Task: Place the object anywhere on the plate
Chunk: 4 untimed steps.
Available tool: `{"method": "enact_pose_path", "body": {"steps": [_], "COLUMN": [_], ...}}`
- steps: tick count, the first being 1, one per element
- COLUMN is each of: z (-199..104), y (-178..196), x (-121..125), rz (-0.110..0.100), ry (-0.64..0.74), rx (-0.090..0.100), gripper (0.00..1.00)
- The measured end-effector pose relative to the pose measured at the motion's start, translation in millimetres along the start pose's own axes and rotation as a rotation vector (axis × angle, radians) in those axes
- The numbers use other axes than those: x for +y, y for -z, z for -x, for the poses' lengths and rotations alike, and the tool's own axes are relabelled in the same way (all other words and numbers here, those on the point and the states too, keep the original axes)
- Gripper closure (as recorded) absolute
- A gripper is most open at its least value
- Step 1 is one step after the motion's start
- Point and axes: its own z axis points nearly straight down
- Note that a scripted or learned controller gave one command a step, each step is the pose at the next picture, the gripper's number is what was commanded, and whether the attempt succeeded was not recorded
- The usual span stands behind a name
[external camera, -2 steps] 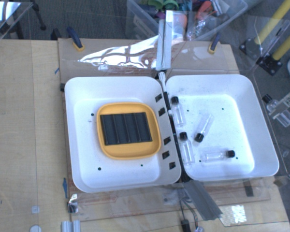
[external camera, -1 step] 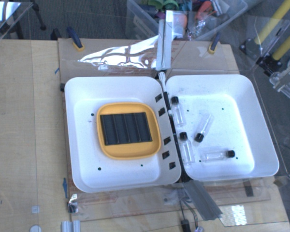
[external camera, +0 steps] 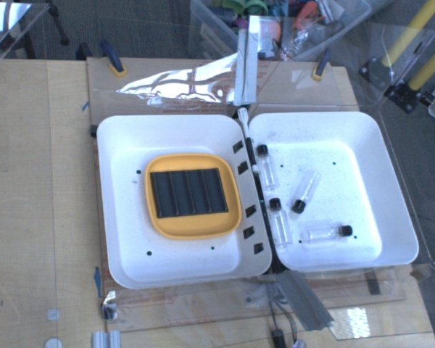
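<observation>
- Currently, the yellow plate (external camera: 193,228) lies in the left bin (external camera: 123,194), roughly at its middle, and a dark ribbed insert (external camera: 188,193) covers most of the plate's face.
- Four clear vials with black caps lie in the right bin (external camera: 362,165), all well apart from the plate.
- The first vial (external camera: 265,167) lies close to the wall the bins share, in the upper half, with its cap pointing up the view.
- A second vial (external camera: 305,190) lies tilted near the bin's middle, its cap at the lower end.
- A third vial (external camera: 279,223) lies along the shared wall, lower down, its cap at the upper end.
- The fourth vial (external camera: 325,233) lies nearly level across the lower part of the bin, its cap toward the right.
- Small black clips (external camera: 248,212) sit in a row along the shared wall.
- Whether the claw is released or clenched cannot be told.
- Behind the bins, crumpled foil (external camera: 188,85) lies on the bench (external camera: 29,194), and a clear tub (external camera: 275,6) holds colourful items.
</observation>
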Motion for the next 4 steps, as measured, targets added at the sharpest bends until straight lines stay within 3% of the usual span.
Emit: {"method": "enact_pose_path", "body": {"steps": [1, 2, 3, 4], "z": [-16.9, -29.2, -44.1, -59.6], "y": [0.0, 0.2, 0.1, 0.0], "x": [-12.3, -21.0, -31.8, -42.8], "rz": [0.001, 0.001, 0.003, 0.004], "ry": [0.362, 0.582, 0.930, 1.184], "rx": [0.006, 0.006, 0.006, 0.006], "gripper": [1.00, 1.00, 1.00, 1.00]}}
